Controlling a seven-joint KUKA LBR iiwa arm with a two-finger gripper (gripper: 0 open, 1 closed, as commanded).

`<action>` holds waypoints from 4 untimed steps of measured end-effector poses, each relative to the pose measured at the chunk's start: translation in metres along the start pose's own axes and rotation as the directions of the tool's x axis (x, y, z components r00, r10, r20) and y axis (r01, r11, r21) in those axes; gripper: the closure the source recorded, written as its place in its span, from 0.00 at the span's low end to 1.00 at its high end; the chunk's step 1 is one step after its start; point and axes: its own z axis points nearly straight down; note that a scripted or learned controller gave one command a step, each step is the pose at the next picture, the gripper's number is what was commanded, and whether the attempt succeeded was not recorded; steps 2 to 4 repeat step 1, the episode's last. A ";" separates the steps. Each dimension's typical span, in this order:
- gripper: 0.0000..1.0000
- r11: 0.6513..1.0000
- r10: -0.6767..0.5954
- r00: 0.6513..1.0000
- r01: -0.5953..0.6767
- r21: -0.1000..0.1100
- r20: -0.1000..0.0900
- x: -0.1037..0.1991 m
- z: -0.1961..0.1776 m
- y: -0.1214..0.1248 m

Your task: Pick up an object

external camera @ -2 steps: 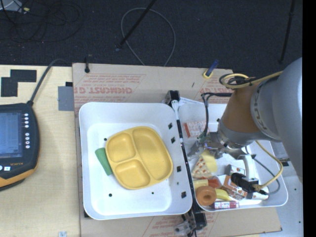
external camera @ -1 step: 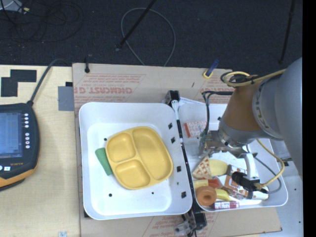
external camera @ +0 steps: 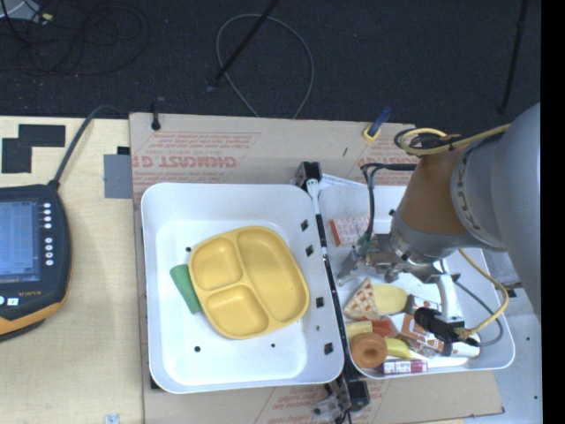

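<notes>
Worktop from above: two white bins side by side on cardboard, arm dipping into the right one.

Nearest the camera, the right bin [external camera: 505, 353] holds a heap of toy food: a donut-ish ring [external camera: 368, 350], a yellow wedge [external camera: 389, 299], a pizza slice [external camera: 359, 305] and some small packets, all crowded toward its near-left corner. Left bin [external camera: 166, 325] has a yellow divided tray [external camera: 248, 282] sitting tilted on top of a green thing [external camera: 184, 287] that pokes out at its left. The arm [external camera: 477, 193] comes in from the right, and its end effector [external camera: 381, 259] sits low just above the pile, right by the pizza slice; can't tell if it's spread or closed. Further back there's a pendant with a screen [external camera: 25, 256] at far left, then dark floor with cables [external camera: 265, 56].
</notes>
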 end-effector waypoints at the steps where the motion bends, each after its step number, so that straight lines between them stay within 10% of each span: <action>1: 0.00 1.000 0.002 1.000 -0.002 -0.014 0.006 -0.018 0.006 -0.053; 4: 0.00 1.000 0.002 1.000 -0.002 -0.014 0.006 -0.018 0.006 -0.053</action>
